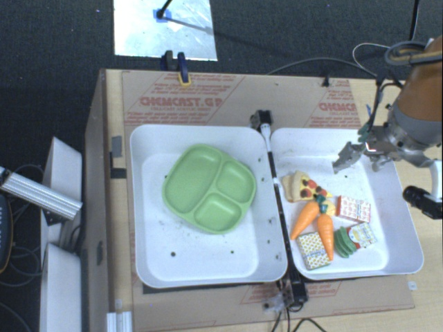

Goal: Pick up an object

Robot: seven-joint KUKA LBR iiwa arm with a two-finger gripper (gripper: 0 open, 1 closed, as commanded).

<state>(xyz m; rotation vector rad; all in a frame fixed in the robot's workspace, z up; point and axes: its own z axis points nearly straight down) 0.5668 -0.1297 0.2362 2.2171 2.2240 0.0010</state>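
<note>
The gripper (348,159) is hanging over the far part of the right bin (408,206), reaching in from the right. Its grey fingers are pointing left and down over bare white floor, and nothing is sitting between them; how wide the jaws are standing I cannot tell from this slant.

The things to pick are all lying in the near half of that bin, clear of the gripper. Counting them: one toy pizza slice (299,185) by the centre divider, two toy carrots (305,219) side by side, one green vegetable (344,241), and three small printed packets (353,209), one to the right of the carrots, one at the near right and one at the near left. The left bin (149,185) is holding one green divided plate (210,196).

The risk, as I am judging it, lies in the crowding. The carrots, pizza slice and packets are touching or nearly touching, so a descent there could land a finger on top of a neighbour, or nudge the pile without closing on anything. The packets are lying flat, and fingers may slide over them. A close where the gripper is hanging now would likely be catching only air.
</note>
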